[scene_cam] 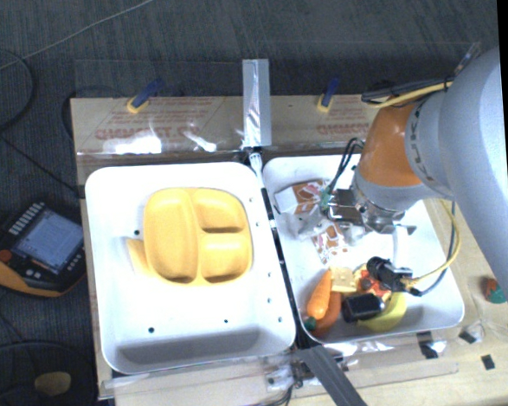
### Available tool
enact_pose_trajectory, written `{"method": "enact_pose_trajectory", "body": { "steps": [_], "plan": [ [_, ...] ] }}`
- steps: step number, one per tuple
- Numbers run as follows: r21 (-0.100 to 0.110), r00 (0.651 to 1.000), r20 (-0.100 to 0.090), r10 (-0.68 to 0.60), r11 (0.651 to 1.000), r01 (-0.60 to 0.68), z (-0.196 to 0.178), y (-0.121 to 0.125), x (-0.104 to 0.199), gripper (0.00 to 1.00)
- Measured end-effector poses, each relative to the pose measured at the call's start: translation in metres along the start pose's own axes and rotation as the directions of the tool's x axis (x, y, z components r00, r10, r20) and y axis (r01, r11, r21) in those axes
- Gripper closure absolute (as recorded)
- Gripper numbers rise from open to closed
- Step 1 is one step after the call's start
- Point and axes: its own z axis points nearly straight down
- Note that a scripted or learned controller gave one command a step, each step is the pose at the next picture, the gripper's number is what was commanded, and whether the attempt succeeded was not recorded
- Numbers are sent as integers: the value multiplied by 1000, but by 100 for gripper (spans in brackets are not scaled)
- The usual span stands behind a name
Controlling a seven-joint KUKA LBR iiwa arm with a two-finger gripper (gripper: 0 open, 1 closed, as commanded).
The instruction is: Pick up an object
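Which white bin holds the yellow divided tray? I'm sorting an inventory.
The left white bin; the yellow divided plastic tray lies there, while the right white bin holds small items.

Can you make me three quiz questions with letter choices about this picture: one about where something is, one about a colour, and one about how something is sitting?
1. Where is the divided tray?
A. in the left bin
B. in the right bin
C. on the floor

2. What colour is that tray?
A. blue
B. yellow
C. black

3. How does the carrot lie?
A. alone in the left bin
B. standing on the divided tray
C. in the right bin's near corner, close beside other small things

Answers: 1 A, the tray rests inside the left bin. 2 B, its whole surface is yellow. 3 C, the carrot lies low in the right bin next to the banana.
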Motion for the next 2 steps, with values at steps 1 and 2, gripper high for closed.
{"method": "enact_pose_trajectory", "body": {
  "steps": [1, 2],
  "plan": [
    [6, 1000, -1, 0, 1000, 0, -6, 0, 0, 100],
    [0, 999, 3, -40, 999, 40, -80, 30, 49, 100]
  ]
}}
